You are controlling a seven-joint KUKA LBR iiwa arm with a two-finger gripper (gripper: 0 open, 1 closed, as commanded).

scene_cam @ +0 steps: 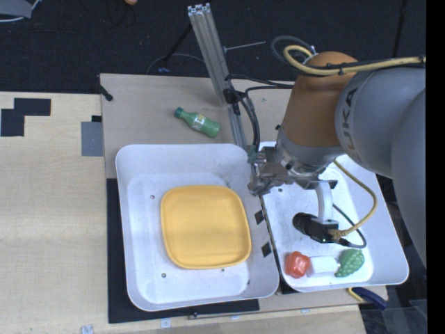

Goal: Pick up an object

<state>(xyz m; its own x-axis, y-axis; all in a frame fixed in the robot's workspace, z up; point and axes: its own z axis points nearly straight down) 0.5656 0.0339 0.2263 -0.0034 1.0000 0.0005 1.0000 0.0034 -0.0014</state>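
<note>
A yellow square plate (205,225) lies flat in the left bin (135,179). In the near corner of the right bin (386,270) sit a red tomato-like piece (297,264), a small white block (322,264) and a green knobbly piece (350,262), side by side. My gripper (263,178) hangs under the large orange-banded wrist, low over the rim between the two bins at the right bin's left edge. It is well behind the three small pieces and just right of the plate's far corner. Nothing is seen in it.
A green bottle (197,122) lies on the bench behind the left bin. A slanted aluminium rail (214,54) rises behind the bins, close to my wrist. The arm's bulk covers the far half of the right bin.
</note>
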